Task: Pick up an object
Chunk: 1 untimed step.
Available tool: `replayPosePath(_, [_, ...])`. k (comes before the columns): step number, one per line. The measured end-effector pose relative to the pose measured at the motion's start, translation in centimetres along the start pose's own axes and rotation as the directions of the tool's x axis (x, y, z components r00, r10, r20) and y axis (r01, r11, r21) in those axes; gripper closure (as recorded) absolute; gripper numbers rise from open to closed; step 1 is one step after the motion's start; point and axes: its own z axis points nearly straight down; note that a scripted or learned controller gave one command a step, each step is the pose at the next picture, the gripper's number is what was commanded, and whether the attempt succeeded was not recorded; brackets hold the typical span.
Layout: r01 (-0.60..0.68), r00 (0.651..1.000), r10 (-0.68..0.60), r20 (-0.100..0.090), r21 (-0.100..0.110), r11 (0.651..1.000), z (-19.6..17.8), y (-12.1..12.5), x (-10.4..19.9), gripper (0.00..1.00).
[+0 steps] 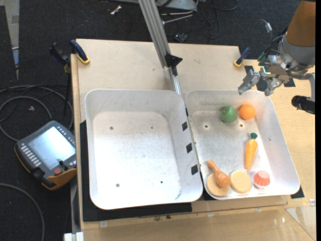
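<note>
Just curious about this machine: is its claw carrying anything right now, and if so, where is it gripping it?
Nothing is held. The gripper hangs above the right bin's far rim with bare fingers spread apart.

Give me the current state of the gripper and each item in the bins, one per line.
gripper: fingers apart, holding nothing, above the right bin's far rim
green ball: resting in right bin, beside the orange
orange: resting, untouched
carrot: lying flat, leaf end toward the far side
drumstick: lying at near edge
round biscuit: flat, near edge
cupcake: at near edge
left bin: no items seen
</note>
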Motion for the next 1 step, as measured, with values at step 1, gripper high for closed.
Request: replayPosePath(1, [0.002, 1.0, -0.002, 0.002, -0.004, 1.0, -0.31, 0.09, 0.04, 0.0])
